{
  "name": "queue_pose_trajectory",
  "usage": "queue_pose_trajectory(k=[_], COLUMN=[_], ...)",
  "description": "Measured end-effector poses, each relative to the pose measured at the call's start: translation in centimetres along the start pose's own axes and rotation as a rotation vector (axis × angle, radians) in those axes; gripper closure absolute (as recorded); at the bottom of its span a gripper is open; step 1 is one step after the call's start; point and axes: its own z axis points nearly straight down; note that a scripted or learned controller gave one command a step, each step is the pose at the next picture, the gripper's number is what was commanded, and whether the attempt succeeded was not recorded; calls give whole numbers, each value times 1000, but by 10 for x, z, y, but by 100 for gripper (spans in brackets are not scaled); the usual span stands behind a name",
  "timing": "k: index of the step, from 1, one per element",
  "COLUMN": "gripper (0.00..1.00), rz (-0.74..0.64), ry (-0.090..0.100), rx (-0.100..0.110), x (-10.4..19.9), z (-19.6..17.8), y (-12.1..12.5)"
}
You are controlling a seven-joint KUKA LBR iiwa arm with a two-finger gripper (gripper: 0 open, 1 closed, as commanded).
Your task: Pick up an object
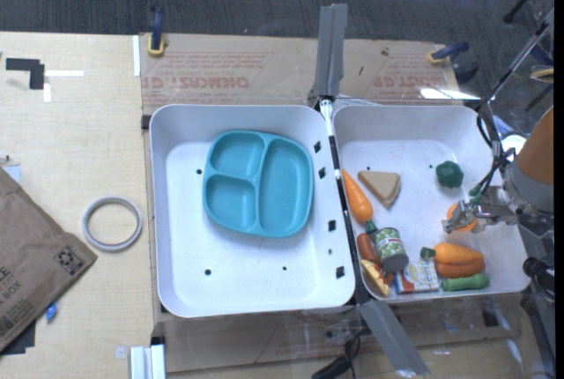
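The claw (458,220) sits low at the right side of the right bin (414,126), arm coming in from the frame's right edge. Can't tell its state; the tip is small and blurred against a bit of orange (456,211) right at it. That orange bit may be a small toy piece or part of the tool, unclear.

Risks, as I judge them: the clutter along the bin's lower edge is packed tight. The orange pepper (458,258) lies just below the claw, touching or nearly touching the green pod (464,283) under it, and a small box (416,279) is just left of those. A descent here could catch two things at once or shove one into the bin wall. The pepper is rounded and smooth-looking, so a pinch off centre could squirt it out. The claw is also near the right wall, so little room to spread.

Closest candidate is the pepper, just below and slightly right of the claw. The green ball (448,174) is above it, apart. The bread wedge (381,186) and carrot (357,196) are well left, the bottle (388,247) lower left. The left bin (176,192) holds a blue divided plate (259,183), far from the claw.
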Motion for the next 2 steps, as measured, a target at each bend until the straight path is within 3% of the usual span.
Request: queue_pose_trajectory(k=[1,2], gripper=[100,100], rz=[-24,-36], ry=[-2,-2], rx=[-3,-2], x=[13,86], z=[-47,-122], y=[60,75])
